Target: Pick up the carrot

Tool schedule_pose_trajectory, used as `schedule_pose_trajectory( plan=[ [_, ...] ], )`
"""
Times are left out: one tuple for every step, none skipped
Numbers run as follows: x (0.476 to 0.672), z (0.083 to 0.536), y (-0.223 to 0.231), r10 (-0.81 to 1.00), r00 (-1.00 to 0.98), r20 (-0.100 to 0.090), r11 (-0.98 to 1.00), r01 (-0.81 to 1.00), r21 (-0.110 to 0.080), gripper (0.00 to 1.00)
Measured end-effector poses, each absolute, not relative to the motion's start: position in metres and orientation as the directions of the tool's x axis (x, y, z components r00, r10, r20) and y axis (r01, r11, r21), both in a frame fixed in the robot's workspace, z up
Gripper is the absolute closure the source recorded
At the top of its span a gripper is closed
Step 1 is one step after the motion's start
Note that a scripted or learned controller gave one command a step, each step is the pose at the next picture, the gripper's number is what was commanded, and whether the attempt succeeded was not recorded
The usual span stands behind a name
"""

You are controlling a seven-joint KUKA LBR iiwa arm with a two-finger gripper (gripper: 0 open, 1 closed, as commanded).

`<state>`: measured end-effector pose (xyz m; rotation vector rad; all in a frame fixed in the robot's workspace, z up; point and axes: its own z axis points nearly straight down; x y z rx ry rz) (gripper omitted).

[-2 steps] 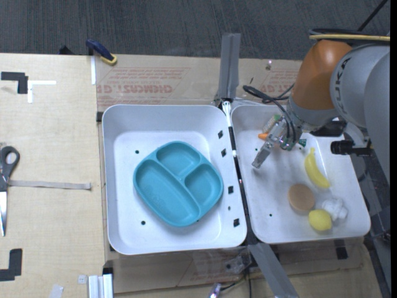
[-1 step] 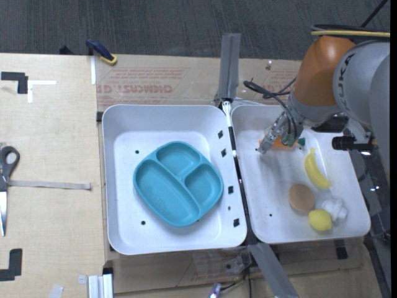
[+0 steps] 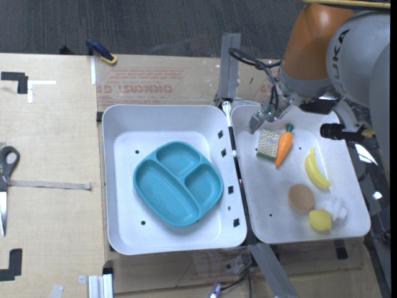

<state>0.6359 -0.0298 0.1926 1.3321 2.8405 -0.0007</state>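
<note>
The carrot [image 3: 283,145], orange with a small green top, lies slanted in the upper middle of the right bin [image 3: 347,228]. Its lower end rests against a green-and-white sponge [image 3: 268,144]. My gripper [image 3: 262,118] hangs over the bin's upper left part, just up and left of the carrot, close above the sponge's top edge. Nothing shows between its fingers. The grey arm with its orange band comes in from the upper right.
The right bin also holds a banana [image 3: 316,169], a brown egg-like ball [image 3: 301,198], a lemon [image 3: 320,220] and a small white object [image 3: 335,207]. A blue divided plate [image 3: 178,183] lies in the left bin [image 3: 118,135]. Scissors [image 3: 6,179] lie on the bench at far left.
</note>
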Motion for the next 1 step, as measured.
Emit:
schedule_pose_trajectory(
  plan=[
    [0.6416,0.2624,-0.0969,0.069,-0.998,-0.008,0.998,0.069,-0.001,1.00]
  ],
)
